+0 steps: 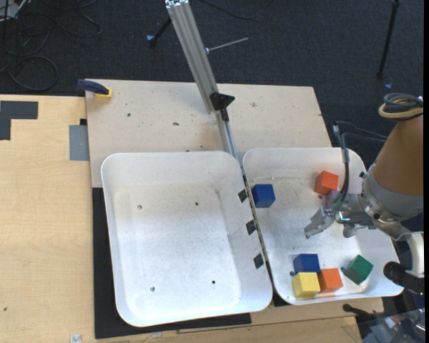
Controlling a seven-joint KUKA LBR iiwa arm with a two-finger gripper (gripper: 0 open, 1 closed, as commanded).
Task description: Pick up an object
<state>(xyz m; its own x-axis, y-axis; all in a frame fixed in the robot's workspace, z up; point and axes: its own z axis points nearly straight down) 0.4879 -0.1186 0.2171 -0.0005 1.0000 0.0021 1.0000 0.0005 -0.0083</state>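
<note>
The right bin (286, 164) holds several small blocks. An orange block (327, 182) lies near its far right side and a blue cube (263, 195) sits by the divider on its left. At the near edge a blue cube (306, 264), a yellow cube (306, 285), an orange cube (331, 279) and a green cube (358, 269) cluster together. My gripper (322, 222) hangs over the middle of this bin, just below the far orange block and above the near cluster. I see no block in it.
The left bin (129, 170) lies beside the right one, with black clips (249, 226) along the shared rim. A slanted aluminium rail (198, 56) rises behind the bins. The arm's grey body (400, 170) covers the right bin's right edge.
</note>
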